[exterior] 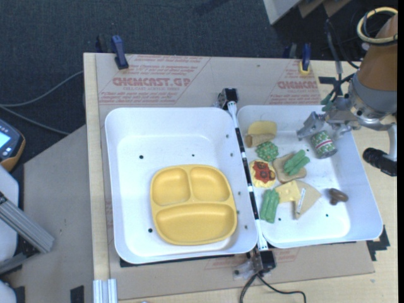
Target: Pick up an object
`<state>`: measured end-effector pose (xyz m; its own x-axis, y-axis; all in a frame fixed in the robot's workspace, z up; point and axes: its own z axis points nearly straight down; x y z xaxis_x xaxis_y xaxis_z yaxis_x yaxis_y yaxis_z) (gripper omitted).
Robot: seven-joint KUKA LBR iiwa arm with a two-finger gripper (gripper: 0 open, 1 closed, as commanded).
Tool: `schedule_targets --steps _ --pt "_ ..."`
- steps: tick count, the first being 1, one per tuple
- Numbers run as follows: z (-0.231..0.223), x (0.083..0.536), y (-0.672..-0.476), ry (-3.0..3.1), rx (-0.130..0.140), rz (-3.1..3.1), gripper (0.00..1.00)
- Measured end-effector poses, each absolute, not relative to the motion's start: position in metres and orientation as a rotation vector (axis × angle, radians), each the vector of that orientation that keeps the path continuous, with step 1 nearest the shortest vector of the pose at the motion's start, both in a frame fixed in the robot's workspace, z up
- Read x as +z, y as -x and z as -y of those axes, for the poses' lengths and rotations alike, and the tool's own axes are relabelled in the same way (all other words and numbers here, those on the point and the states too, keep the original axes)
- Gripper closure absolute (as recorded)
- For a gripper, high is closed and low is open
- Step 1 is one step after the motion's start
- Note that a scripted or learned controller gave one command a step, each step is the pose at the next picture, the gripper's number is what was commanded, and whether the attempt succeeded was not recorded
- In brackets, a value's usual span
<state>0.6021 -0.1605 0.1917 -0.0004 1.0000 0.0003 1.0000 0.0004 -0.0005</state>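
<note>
My gripper (320, 130) hangs over the far right part of the right bin (360, 226). Its grey fingers are shut on a small can (324, 146) with a green and red label, which hangs tilted just below them. Loose toy food lies in the same bin to the left and in front: a yellow piece (262, 130), a green broccoli (266, 149), a pizza slice (262, 173), green beans (295, 163), a green pickle (270, 205), a cheese wedge (288, 191), a pale slice (308, 198) and a small brown piece (336, 196).
The left bin (126, 137) holds a yellow divided plate (192, 204). A black divider rail (243, 163) runs between the bins. Blue clamps (118, 50) grip the board's far edge. A black arm part (380, 160) juts in at the right bin's edge.
</note>
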Motion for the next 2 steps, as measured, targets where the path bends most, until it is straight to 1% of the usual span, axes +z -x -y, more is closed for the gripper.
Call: schedule_targets --steps 1,2 --pt "0.116 0.142 -0.546 2.214 0.006 2.216 0.0" --pt "0.109 0.088 -0.512 2.235 -0.012 2.234 0.0"
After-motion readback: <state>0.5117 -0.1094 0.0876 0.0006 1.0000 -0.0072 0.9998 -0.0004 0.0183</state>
